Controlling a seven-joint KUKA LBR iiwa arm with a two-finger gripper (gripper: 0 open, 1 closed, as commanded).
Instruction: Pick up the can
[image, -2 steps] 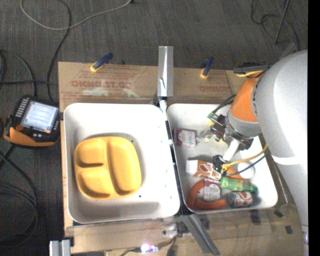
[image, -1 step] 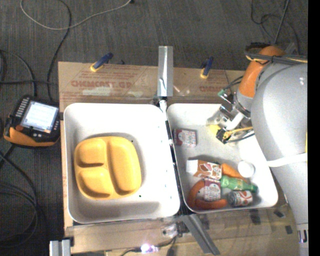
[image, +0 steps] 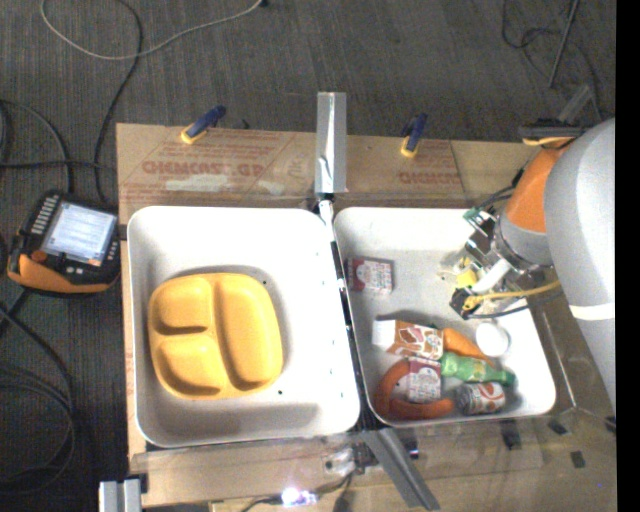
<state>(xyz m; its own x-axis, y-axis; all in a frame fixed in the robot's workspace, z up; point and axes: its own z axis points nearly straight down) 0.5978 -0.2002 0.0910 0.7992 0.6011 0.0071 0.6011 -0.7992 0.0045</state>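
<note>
- Worktop (image: 230, 165) of brown board carries two shallow white bins side by side, with a metal strip (image: 331, 140) standing at the seam between them.
- Left bin (image: 175, 225) holds a yellow divided tray (image: 214, 333), which lies flat near the bin's middle.
- Right bin (image: 420, 225) holds the clutter, most of it packed toward the near edge.
- The can (image: 482, 399) lies on its side in the near right corner of the right bin, red and white on its label, touching a green bottle (image: 478, 371) just above it.
- A curved red sausage-shaped toy (image: 400, 400) sits to the can's left, and two small printed packets (image: 420, 343) lie over and beside it.
- An orange carrot-like piece (image: 462, 342) and a small white round lid (image: 492, 339) lie just beyond the green bottle.
- A small dark red box (image: 369, 274) sits apart from the rest, near the left wall of the right bin.
- The arm (image: 590, 230) comes in from the right, grey with its orange band (image: 530, 195) showing above the wrist.
- The hand (image: 478, 272) hangs over the far right part of the right bin, well apart from the can; wires and fittings crowd it, and I cannot tell whether it is open or closed.
- An orange-edged control pendant (image: 68, 243) lies on the floor left of the worktop, and two clamps (image: 203, 123) grip the board's far edge.
</note>
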